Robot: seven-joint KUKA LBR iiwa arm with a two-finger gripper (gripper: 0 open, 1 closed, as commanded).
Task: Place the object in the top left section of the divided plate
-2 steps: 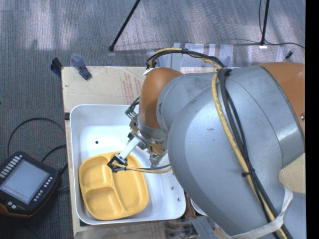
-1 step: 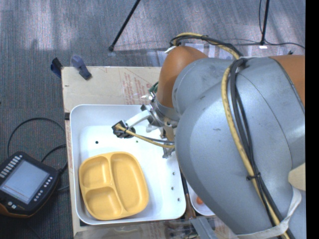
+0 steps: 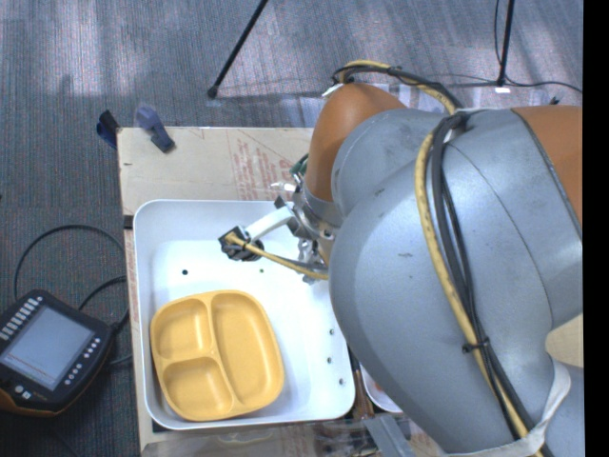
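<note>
Yellow divided plate [image 3: 217, 353] is lying flat in the near-left part of the left white bin [image 3: 145, 246], and from where I am standing its left edge is sitting just beside the bin's left wall while its near corner is running close to the front rim. Bare white floor is lying open beyond the plate up to the far wall, dotted with a few small dark holes, and a narrower strip is lying open on the plate's right. The big grey arm [image 3: 447, 274] is hanging over that right side, hiding the bin's right rim and most of the second bin [image 3: 376, 400]. The gripper [image 3: 303, 225] is hovering over the far-right part of the left bin, well apart from the plate; I cannot tell whether it is open or closed, or whether it is carrying anything. The plate is looking glossy, with rounded corners, turned a little askew, with raised ridges splitting it into one long section on the right and two smaller ones on the left. Past the bin, a blue clamp [image 3: 153, 128] is resting on the bench top [image 3: 219, 160], and a teach pendant [image 3: 46, 350] is lying on the floor to the left.
</note>
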